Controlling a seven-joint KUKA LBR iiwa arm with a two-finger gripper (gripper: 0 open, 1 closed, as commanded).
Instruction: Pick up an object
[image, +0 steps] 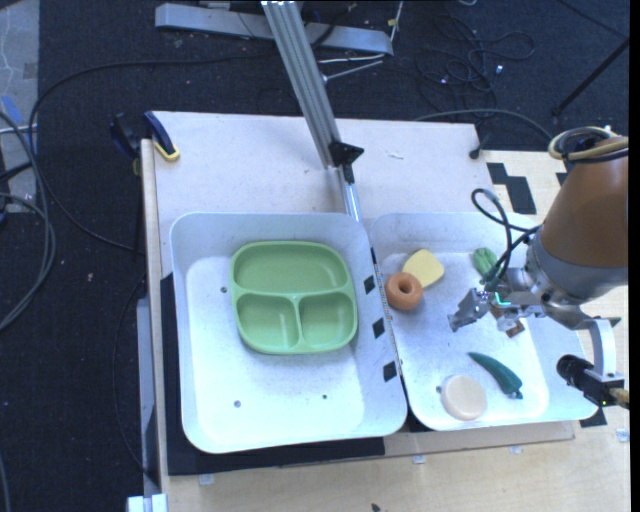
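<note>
While the gripper (468, 312) is hanging over the right bin (566, 405), its state impossible to tell, a dark green pod (497, 371) is lying near it, long axis slanting upper-left to lower-right. That bin is also holding an orange ring (404, 291), a yellow block (424, 267) and a cream disc (465, 396); the left bin (200, 400) is holding a green divided plate (295, 296).

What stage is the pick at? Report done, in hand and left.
Done: the arm has reached into the right bin, and the gripper hangs low over bare floor among the items. In hand: nothing visible between the fingers. Left: the whole grasp and lift. The orange ring, yellow block, green pepper and cream disc all lie on the bin floor; the green tray sits in the left bin.
</note>
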